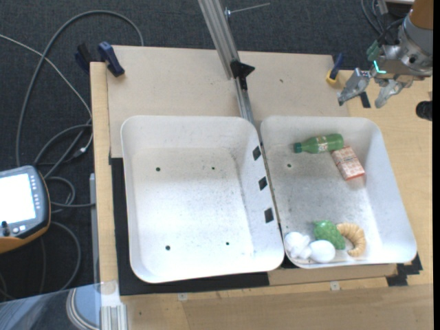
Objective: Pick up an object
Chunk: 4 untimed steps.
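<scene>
1. The candidates all lie in the right bin (392,205): a green bottle (320,144) on its side near the far wall, a reddish box (348,163) just beside it, and a cluster in the near corner, namely a green lump (330,233), a white egg-like ball (322,251) and a croissant-shaped piece (353,238)
2. The gripper (371,91) hangs above the bench beyond the bin's far right corner, jaws spread and holding nothing
3. I judge this the approach step; next it must descend over one item, the bottle being nearest
4. The left bin (185,198) sits alongside on the wooden bench (172,81); cables (48,81) trail over dark carpet
</scene>
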Motion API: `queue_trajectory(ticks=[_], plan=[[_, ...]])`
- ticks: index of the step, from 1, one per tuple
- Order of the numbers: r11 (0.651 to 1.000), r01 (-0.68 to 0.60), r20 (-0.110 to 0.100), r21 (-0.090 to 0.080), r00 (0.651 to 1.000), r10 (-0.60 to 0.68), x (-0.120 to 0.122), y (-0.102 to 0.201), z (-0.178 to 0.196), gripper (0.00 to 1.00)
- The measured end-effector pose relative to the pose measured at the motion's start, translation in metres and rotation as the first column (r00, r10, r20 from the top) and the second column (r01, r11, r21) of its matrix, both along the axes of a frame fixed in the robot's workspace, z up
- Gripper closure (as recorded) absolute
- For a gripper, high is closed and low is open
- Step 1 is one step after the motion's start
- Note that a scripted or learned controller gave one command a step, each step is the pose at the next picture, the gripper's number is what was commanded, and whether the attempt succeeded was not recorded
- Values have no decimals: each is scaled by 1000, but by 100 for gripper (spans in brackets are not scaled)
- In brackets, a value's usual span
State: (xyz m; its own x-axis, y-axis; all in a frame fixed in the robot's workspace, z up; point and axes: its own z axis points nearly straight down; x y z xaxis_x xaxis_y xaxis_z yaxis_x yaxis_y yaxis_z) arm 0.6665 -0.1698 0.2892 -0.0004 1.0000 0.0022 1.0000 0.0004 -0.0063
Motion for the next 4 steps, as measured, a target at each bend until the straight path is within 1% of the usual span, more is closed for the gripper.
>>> queue_trajectory(ticks=[1,3,4], plan=[[1000,-1,4,-2,1000,1,1,0,3,0],[1000,0,0,-1,1000,0,-6,13,-87,0],[1000,1,-1,-1,1000,-1,-5,5,-134,0]])
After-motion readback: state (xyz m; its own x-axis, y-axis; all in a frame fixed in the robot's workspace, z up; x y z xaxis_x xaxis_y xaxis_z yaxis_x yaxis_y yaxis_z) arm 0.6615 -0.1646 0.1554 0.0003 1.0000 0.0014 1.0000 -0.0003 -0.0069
